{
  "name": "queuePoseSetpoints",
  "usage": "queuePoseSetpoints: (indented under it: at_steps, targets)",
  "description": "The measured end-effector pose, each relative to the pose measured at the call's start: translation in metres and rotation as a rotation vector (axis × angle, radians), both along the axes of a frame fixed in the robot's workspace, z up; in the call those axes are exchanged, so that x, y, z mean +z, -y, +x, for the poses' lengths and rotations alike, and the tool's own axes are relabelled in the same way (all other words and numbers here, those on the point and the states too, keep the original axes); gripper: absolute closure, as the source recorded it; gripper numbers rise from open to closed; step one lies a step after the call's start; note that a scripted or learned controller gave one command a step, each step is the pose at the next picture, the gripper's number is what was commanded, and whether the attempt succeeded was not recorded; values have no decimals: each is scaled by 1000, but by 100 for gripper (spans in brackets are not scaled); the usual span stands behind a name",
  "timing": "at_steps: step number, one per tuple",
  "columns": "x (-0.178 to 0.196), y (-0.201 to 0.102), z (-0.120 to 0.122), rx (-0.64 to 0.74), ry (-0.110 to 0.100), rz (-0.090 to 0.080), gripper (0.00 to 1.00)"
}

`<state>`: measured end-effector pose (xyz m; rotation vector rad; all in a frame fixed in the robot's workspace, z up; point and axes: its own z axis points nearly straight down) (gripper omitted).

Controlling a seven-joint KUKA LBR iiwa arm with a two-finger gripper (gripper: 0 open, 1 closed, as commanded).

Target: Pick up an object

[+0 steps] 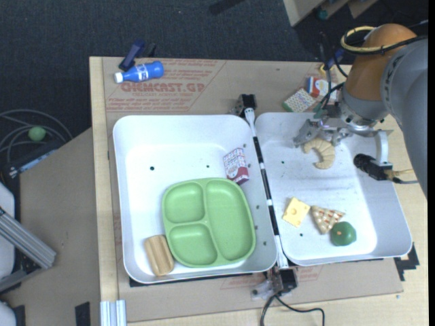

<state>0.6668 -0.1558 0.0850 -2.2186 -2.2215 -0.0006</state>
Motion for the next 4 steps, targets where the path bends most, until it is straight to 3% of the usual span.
queuePoseSetpoints:
  at_steps: [1, 2, 3, 4]
  targets:
    - [12, 1, 2, 0, 6, -3, 100]
    - [82, 7, 1, -1, 6, -4, 100]
    - [81, 7, 0, -1, 3, -3, 0]
    - [49, 47, -82, -3, 0, -3, 0]
